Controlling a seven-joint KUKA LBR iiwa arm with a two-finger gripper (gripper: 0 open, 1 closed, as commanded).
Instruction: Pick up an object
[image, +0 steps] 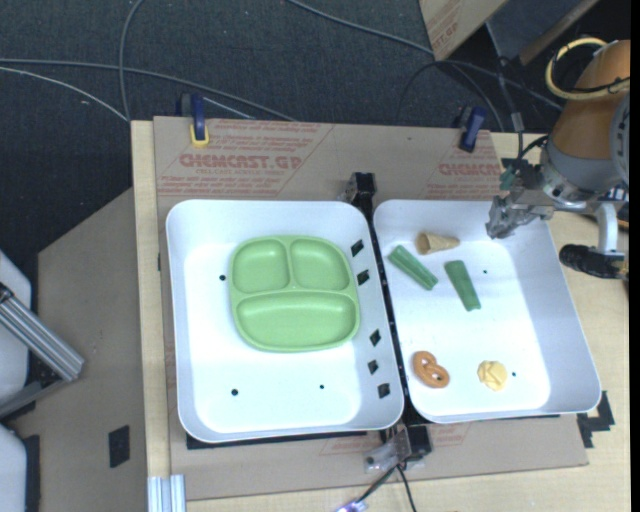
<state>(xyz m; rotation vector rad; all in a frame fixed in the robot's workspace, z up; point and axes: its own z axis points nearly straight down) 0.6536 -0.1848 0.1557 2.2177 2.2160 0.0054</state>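
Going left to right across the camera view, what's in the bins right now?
Green divided plate in the left bin → pretzel → green stick → yellow piece → gripper.

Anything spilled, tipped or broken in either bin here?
Nothing stands out. The green divided plate lies flat in the left bin. In the right bin, two green sticks, a cone, a pretzel and a yellow piece lie apart, all intact.
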